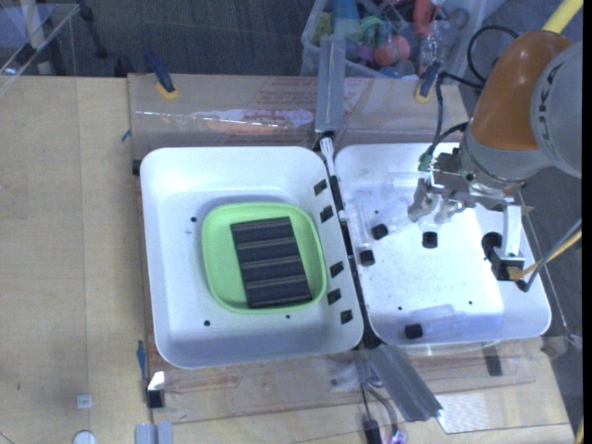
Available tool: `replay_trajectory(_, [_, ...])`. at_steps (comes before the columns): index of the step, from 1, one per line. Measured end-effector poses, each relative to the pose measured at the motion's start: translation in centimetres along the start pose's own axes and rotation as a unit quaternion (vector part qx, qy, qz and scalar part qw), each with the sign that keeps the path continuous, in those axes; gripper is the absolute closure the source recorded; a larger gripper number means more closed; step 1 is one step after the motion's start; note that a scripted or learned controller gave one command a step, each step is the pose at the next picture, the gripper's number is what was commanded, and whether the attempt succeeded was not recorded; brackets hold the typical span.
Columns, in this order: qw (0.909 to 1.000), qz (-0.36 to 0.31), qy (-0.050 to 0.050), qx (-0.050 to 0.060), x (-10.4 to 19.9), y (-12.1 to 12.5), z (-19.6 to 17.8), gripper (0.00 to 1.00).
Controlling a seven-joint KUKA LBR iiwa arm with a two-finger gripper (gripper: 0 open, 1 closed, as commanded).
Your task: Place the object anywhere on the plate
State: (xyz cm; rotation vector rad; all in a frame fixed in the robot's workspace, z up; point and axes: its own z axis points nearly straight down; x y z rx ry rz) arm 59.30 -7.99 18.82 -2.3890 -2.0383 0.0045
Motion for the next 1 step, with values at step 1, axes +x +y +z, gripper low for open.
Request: replay_trajectory(1, [1.0000, 0.000, 0.000, 0.000, 0.00, 0.01, -0.02, 0.00])
